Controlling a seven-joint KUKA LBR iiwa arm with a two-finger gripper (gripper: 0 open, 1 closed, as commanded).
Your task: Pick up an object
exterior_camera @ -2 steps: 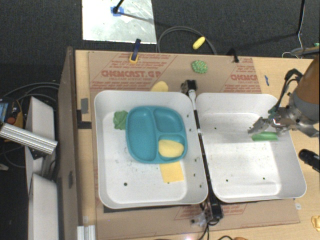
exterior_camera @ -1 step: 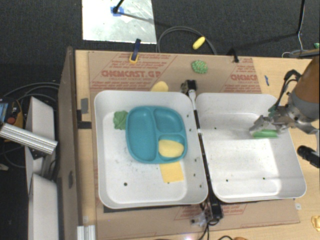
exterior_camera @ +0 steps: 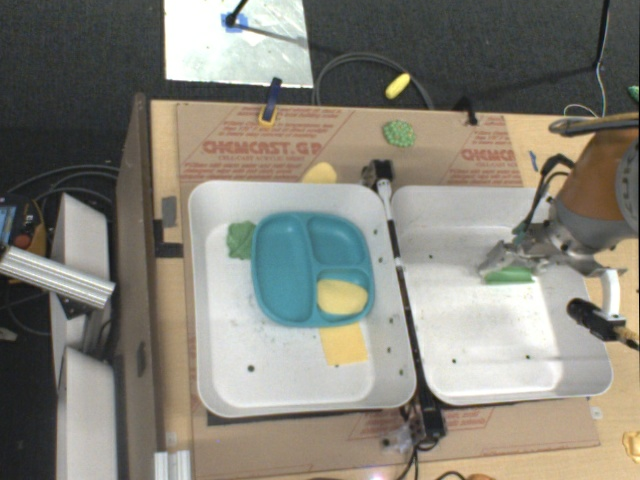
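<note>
The gripper [exterior_camera: 505,260] is down in the right bin [exterior_camera: 470,368], near its far right corner, right over a green block [exterior_camera: 508,276]. Whether it's clamped, I can't tell. The block looks still on the floor, so lifting remains.

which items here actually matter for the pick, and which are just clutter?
In play:
- gripper, down in the right bin
- green object right at the gripper

Lying about:
- blue divided plate in the left bin
- yellow lump on the plate
- yellow square beside the plate
- green leafy piece
- green round thing on the cardboard behind the bins
</note>
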